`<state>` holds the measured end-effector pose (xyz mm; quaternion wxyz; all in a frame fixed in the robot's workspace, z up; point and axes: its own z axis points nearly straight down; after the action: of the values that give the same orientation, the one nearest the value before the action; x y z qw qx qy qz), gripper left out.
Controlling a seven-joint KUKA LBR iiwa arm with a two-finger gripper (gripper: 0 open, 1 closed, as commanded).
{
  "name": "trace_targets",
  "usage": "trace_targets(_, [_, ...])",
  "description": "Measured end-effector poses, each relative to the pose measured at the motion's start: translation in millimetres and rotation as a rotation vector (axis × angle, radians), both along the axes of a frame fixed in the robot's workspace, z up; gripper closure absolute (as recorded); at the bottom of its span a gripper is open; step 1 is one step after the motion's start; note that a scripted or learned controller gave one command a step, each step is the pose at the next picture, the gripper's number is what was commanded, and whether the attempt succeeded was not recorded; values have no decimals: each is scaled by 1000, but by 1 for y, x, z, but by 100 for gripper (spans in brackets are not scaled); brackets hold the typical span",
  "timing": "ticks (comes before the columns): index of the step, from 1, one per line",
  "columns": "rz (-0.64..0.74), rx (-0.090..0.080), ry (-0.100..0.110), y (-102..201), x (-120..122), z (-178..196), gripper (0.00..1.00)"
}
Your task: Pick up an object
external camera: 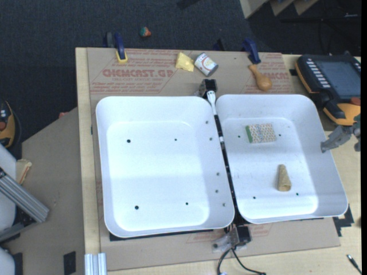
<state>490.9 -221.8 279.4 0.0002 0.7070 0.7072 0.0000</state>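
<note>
The left shallow white plastic bin offers nothing to grasp; the right white bin holds a green-and-white patterned flat packet at the far side and a tan cork-like cone nearer. The cone looks the easier pick, squeezed across its width. The grey gripper sits at the bin's right rim, its opening impossible to judge.

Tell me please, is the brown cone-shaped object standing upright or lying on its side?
Lying on its side. The brown cone rests flat on the floor of the right bin, its full length visible from above.
</note>
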Motion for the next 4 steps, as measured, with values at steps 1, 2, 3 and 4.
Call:
trace_targets(1, [3,5,0,1,41,-184,0])
trace_targets(2, [0,-8,-18,-4,-4,33,0])
trace_targets(3, [2,10,5,2,19,-193,0])
trace_targets(4, [2,-9,-21,-3,38,86,0])
